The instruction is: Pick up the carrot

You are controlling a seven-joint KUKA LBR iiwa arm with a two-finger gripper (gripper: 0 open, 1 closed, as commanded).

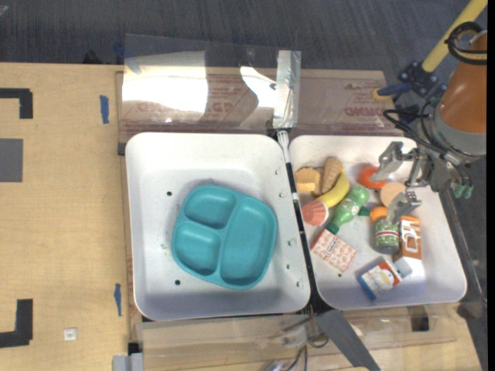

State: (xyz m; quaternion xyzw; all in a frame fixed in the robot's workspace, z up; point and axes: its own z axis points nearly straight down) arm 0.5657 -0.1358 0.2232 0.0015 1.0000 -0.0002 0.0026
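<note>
The claw point(404, 178) hangs over the far right part of the right bin point(448, 280), its two metal fingers spread wide with nothing between them. Directly beneath and just beside it lies the carrot point(372, 178), an orange piece with a bit of green by it, near the bin's far wall; part of it is hidden under the claw, so its full length and which way it points are hard to tell. A pale round piece point(392, 192) touches it on the near side, and a green can point(386, 236) and an orange-and-white carton point(411, 236) stand just nearer the bin's right edge. Toward the bin's left wall sit a banana point(336, 191), a bread-like piece point(332, 171), a green vegetable point(348, 207), a pink cupcake point(313, 212) and a patterned packet point(333, 251), while a blue-and-white box point(379, 278) lies near the near right corner. The left bin point(147, 161) holds a teal divided plate point(224, 236). To do this step well, I judge the claw should first centre over the carrot's thickest visible part, turn so the fingers straddle its narrow width, then descend straight, keeping the near finger clear of the pale round piece, and close only once both fingers sit low beside the carrot.
</note>
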